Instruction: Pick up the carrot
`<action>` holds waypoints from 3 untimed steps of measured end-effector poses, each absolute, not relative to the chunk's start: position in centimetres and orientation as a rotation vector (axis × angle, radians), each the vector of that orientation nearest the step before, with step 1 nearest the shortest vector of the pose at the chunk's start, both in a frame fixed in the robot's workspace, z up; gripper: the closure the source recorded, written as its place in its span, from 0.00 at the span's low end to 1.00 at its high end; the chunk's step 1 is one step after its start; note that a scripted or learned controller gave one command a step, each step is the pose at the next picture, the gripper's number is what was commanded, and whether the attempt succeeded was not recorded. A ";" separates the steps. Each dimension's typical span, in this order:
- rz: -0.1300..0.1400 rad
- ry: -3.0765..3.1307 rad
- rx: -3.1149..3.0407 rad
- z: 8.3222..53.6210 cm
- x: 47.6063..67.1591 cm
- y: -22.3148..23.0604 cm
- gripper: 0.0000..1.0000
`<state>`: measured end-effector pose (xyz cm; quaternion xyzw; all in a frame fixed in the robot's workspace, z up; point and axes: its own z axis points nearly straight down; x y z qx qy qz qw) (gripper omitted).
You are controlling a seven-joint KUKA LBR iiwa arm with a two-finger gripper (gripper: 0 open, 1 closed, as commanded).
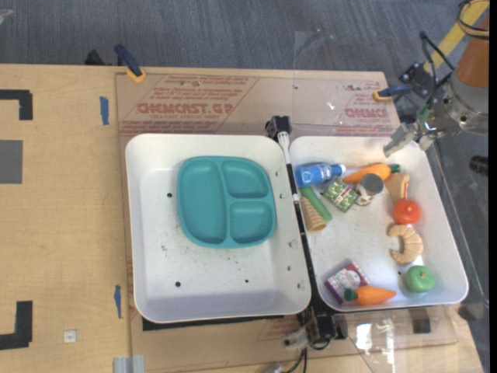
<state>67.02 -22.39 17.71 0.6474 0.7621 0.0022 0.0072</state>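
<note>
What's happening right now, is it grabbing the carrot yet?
Hand over right bin's far edge, holding nothing. Carrot untouched at near edge, against a small packet.

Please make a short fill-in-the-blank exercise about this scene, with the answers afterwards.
1. The teal divided plastic plate lies in the ____ white bin.
2. The plate has ____ compartments.
3. One orange toy carrot lies beside the ____ toy apple.
4. The end effector hovers over the ____ bin's far edge.

Answers: left; three; green; right
</note>
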 end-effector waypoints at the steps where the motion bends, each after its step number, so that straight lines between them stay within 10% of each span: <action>1: 0.017 2.448 1.978 11.0 67.1 -20.9 0.00; 3: 0.031 2.029 2.389 10.4 67.6 -19.5 0.00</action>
